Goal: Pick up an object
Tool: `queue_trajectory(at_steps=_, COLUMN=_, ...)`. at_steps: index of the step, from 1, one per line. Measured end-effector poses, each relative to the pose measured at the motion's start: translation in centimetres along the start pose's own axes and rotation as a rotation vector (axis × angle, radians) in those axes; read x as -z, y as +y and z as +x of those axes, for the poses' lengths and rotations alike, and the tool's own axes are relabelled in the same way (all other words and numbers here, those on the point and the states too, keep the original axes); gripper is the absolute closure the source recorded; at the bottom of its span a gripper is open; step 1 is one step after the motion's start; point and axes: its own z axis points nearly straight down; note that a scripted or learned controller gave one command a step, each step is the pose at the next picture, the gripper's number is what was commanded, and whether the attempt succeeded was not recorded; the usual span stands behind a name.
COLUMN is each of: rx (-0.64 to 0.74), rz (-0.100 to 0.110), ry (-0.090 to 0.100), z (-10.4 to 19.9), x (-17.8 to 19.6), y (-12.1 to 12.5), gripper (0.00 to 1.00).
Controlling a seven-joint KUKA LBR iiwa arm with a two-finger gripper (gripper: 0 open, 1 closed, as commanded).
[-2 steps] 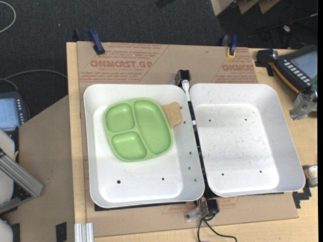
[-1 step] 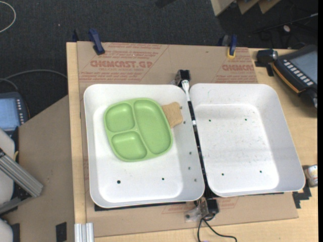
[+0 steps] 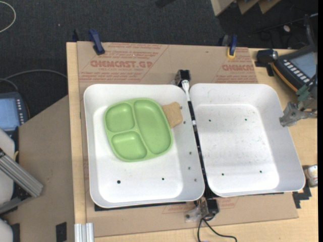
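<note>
From the fixed overhead camera, two shallow white bins sit side by side on a brown cardboard-covered bench (image 3: 151,59). In the left bin (image 3: 101,185), a green divided plate (image 3: 138,129) with three compartments lies toward the far edge, leaving the near half of the bin floor bare. A small tan sponge-like block (image 3: 173,114) rests at the plate's far right rim, touching it, near the bin's right wall. The right bin (image 3: 237,135) shows a speckled white floor. The gripper (image 3: 297,111) hangs at the right bin's right edge, over the rim; whether its claw is apart or together cannot be told.
</note>
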Motion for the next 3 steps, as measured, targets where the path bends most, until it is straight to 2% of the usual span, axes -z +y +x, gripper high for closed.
queue_trajectory(at_steps=1, rx=-0.007, rz=-0.027, ry=-0.015, z=-7.1, x=13.7, y=3.2, gripper=1.00)
queue_trajectory(at_steps=2, rx=-0.006, rz=0.001, ry=0.000, z=-6.7, x=3.8, y=-0.2, gripper=1.00)
queue_trajectory(at_steps=3, rx=-0.001, rz=-0.029, ry=-0.014, z=-6.7, x=19.7, y=1.8, gripper=1.00)
